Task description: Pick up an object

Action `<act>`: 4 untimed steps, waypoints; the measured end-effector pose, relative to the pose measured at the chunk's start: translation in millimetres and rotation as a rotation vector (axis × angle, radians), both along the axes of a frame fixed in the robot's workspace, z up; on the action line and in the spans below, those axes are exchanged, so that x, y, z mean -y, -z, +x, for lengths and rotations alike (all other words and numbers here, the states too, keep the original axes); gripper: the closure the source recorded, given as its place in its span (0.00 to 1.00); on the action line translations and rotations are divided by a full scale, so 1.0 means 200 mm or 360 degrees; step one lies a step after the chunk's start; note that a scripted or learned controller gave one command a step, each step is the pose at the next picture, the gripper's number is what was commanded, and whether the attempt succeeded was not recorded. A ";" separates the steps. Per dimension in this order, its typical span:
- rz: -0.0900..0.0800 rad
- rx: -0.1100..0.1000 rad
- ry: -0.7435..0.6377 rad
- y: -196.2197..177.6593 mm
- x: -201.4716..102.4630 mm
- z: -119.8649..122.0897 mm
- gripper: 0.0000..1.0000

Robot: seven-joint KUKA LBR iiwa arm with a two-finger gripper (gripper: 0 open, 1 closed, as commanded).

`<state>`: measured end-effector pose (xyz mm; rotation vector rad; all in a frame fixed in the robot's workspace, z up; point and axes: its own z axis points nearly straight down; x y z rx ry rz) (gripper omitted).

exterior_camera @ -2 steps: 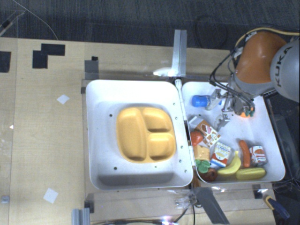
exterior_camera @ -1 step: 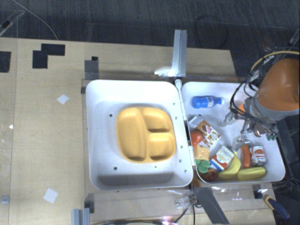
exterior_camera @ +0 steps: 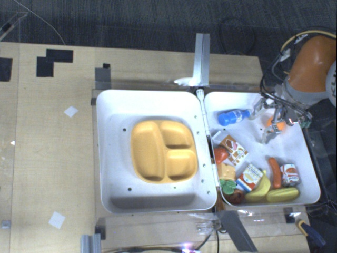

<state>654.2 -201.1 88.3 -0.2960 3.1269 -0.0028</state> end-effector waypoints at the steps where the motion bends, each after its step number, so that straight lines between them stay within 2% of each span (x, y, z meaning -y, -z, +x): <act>1: -0.0003 0.0023 -0.0177 -0.28 0.01 -0.10 0.00; 2: -0.0004 0.0025 -0.0193 -0.54 0.02 -0.08 0.00; 3: -0.0002 0.0029 -0.0084 -0.91 0.02 0.05 0.00; 4: 0.0004 0.0010 0.0327 -0.46 0.02 -0.24 0.00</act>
